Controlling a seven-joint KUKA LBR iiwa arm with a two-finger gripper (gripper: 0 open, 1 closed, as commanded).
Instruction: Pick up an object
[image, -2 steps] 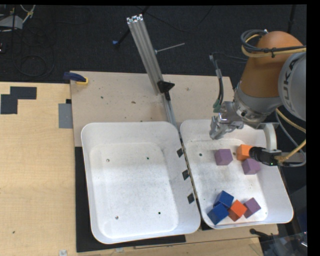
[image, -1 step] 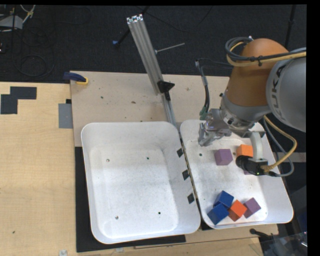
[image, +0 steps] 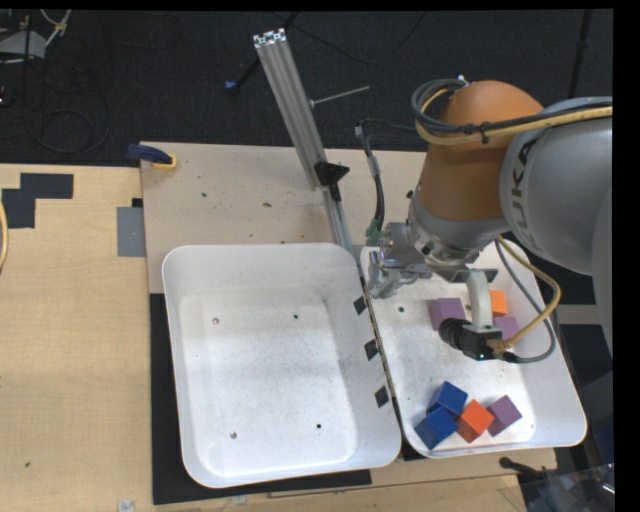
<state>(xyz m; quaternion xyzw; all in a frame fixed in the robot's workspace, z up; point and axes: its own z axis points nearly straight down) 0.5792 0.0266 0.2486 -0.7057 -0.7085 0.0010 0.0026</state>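
Arm (image: 480, 190) over my right bin (image: 560, 420).
I cannot tell how the jaws stand; blocks (image: 465, 412) lie below.

Blue, orange, purple blocks (image: 466, 412)

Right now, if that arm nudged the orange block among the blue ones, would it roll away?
Probably not: the orange block looks flat-sided, so it should slide rather than roll. It seems stiff. Pressed against the blue blocks, it would likely shove them along.
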